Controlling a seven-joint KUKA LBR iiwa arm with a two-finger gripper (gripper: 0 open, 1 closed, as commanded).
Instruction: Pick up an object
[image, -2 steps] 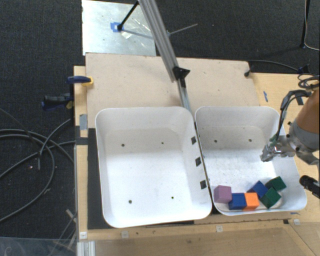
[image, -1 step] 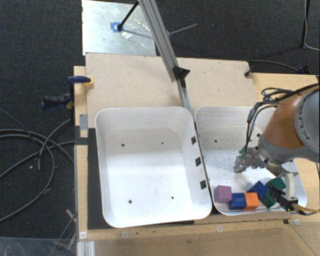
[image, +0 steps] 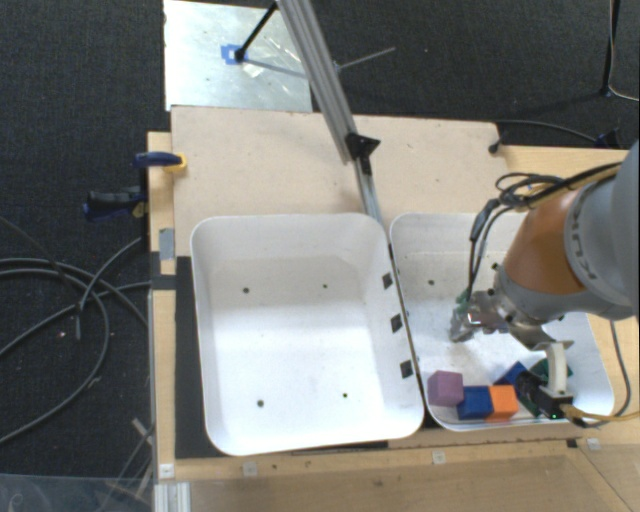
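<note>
Over the right bin (image: 430, 245), the grey arm with its orange band (image: 540, 250) reaches in from the right. Its gripper (image: 466, 322) hangs low above the bin floor; whether it is wide or closed cannot be told. Near the bin's front edge sit a purple cube (image: 446, 387), a blue cube (image: 476, 402), an orange cube (image: 503, 400) and a darker blue block (image: 512, 375), clustered together, just below the gripper. The left bin (image: 300, 330) lies alongside.

Smooth white plastic bins (image: 300, 240) sit on a matt, wood-fibre bench (image: 260, 160).
</note>
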